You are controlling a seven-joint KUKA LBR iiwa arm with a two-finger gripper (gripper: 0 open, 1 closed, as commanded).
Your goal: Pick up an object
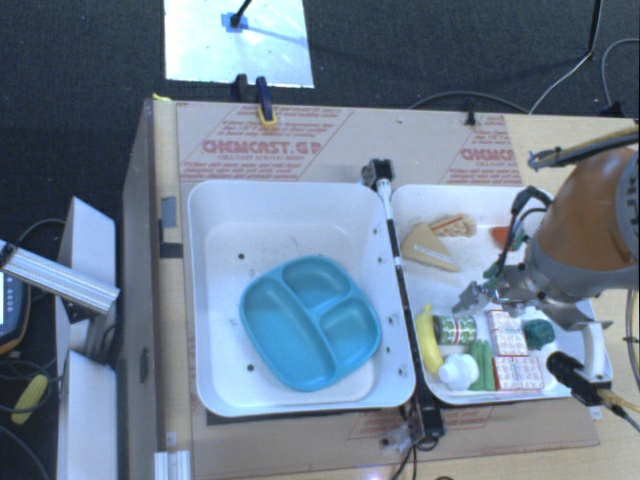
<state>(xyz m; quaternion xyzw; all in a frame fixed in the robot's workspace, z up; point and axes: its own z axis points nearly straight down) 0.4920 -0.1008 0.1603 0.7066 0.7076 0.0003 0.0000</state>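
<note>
The right bin (pixel 470 200) holds several small items. A sandwich wedge (pixel 437 243) lies at its back left, with a yellow banana (pixel 428 340) along the left wall. Beside the banana is a small green-labelled can (pixel 457 329), and a white lump (pixel 459 370) sits in front of it. My gripper (pixel 487 291) hangs low over the middle of this bin, just behind and to the right of the can. I see nothing held in it. The grey and orange arm covers the bin's right side.
Red-and-white boxes (pixel 507 333), a green piece (pixel 484 363), a teal object (pixel 538 331) and a red bit (pixel 500 235) crowd the right bin. The left bin (pixel 220 298) bears a blue divided plate (pixel 310 318). Cables trail at the bench's front and back.
</note>
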